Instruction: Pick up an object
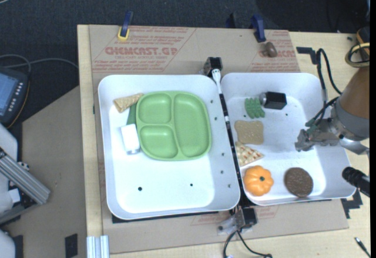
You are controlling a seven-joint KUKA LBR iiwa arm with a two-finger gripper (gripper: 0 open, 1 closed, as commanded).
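Observation:
The right bin (305, 95) holds a green ridged piece (254, 107), a small black block (274, 99), a tan bread slice (249, 131), a waffle-like wedge (247, 153), an orange pumpkin (258, 180) and a dark brown round cookie (298, 181). My gripper (306, 138) reaches in from the right and sits low over the bin's bare floor, right of the bread slice and above the cookie. Nothing shows between its fingers.
The left bin (164, 189) carries a green three-compartment tray (173, 124), a tan cracker (127, 101) at its upper left and a white block (130, 138) beside it. Clamps (124, 27) hold the board at the back. Cables run along the right edge.

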